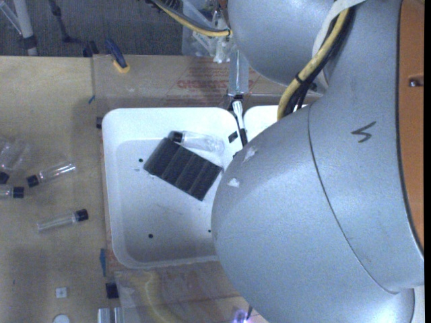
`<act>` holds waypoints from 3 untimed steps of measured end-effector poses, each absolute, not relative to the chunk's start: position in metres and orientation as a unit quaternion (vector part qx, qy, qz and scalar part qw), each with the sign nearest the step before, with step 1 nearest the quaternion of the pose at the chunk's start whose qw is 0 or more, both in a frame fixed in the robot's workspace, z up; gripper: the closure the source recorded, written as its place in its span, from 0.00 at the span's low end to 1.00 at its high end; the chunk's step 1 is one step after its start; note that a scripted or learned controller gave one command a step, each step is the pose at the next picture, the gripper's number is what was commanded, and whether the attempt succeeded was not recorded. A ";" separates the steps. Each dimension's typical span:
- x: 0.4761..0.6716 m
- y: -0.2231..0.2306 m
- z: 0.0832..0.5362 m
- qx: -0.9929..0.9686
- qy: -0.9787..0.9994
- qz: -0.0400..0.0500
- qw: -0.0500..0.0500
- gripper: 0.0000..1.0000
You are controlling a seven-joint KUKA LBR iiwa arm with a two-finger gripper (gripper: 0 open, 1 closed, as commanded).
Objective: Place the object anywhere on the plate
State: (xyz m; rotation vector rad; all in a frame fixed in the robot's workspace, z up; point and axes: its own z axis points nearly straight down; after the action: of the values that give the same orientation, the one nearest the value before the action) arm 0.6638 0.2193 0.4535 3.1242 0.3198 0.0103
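The grey arm (316, 200) comes in from the right and takes up most of that side of the view. Its large rounded body hangs over the right edge of the left bin (111, 180) and covers nearly all of the right bin (259, 116), of which a small white corner can be seen. The orange band (416, 79) is at the far right edge. Yellow cables (202, 22) run from the top of the view toward the arm.

Just to the left of the arm's body, inside the left bin, lies a dark ribbed slab (183, 170). It is flat on the bin floor and turned at a slant, in the upper half of the bin. Its right corner is very near the edge of the arm. A clear tube (195, 141) with a dark cap lies on its side along the upper edge of the slab, touching it or just beside it; I cannot tell which. The cap points to the upper left. A few small dark dots are on the bin floor below the slab.

A thin black strap (237, 123) stands on the rim between the two bins, near the tube's right end.

Farther out, on the wooden bench (47, 99) left of the bin, lie more clear tubes with dark caps, one (57, 173) higher and one (60, 219) lower, well apart from the bin. A blue clamp (118, 56) sits at the bench edge above the bin, beside a brown cardboard sheet (202, 79).
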 end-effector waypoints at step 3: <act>0.654 0.226 0.434 0.953 0.304 -0.003 0.000 1.00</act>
State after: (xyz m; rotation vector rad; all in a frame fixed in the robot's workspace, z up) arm 0.6537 0.2259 0.4342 2.9929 0.9552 -0.0092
